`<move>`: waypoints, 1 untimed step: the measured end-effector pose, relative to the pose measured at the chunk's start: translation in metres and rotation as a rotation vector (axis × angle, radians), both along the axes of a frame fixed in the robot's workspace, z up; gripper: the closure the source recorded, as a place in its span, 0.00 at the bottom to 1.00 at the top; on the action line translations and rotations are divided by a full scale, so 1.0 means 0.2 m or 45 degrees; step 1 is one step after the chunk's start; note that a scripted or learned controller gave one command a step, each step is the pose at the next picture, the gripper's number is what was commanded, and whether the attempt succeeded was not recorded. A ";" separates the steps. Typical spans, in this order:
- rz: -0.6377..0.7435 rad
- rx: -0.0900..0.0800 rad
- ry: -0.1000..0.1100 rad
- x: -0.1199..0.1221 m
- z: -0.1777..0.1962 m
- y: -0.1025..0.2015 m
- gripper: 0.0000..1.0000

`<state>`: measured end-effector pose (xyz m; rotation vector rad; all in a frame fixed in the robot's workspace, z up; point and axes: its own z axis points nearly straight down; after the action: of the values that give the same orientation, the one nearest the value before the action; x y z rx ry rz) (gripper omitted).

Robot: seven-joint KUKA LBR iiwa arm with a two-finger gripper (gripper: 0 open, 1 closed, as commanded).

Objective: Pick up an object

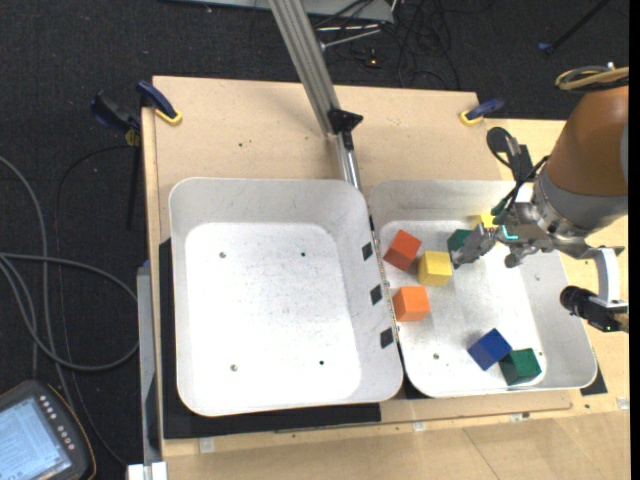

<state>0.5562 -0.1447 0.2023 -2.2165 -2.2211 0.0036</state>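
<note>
from above, two white bins sit side by side on a tan bench (260, 128). the left bin (200, 208) has a speckled floor. the right bin (560, 318) holds the blocks: an orange-red block (402, 249) far left near the divider, a yellow block (435, 267) just right of it, almost touching, an orange block (411, 302) nearer the camera by the divider, and a blue block (489, 348) touching a green block (521, 365) at the near right corner. a dark green block (461, 239) lies at the far side, just right of the yellow one, with a small yellow piece (489, 219) partly hidden behind the arm's tooling. the arm (590, 158) reaches in from the right, its orange band above the wrist. the gripper (470, 251) hangs over the right bin's far half, right at the dark green block; whether that block sits between the fingers i cannot tell, and how far they stand apart is too small to read. a slanted metal pole (305, 53) crosses the far side of the bench, and clamps (158, 102) grip its far edge.
</note>
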 end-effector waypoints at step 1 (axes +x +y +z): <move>-0.003 -0.001 -0.004 0.00 0.01 0.00 0.00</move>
<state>0.5567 -0.1450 0.2042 -2.2209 -2.2206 0.0006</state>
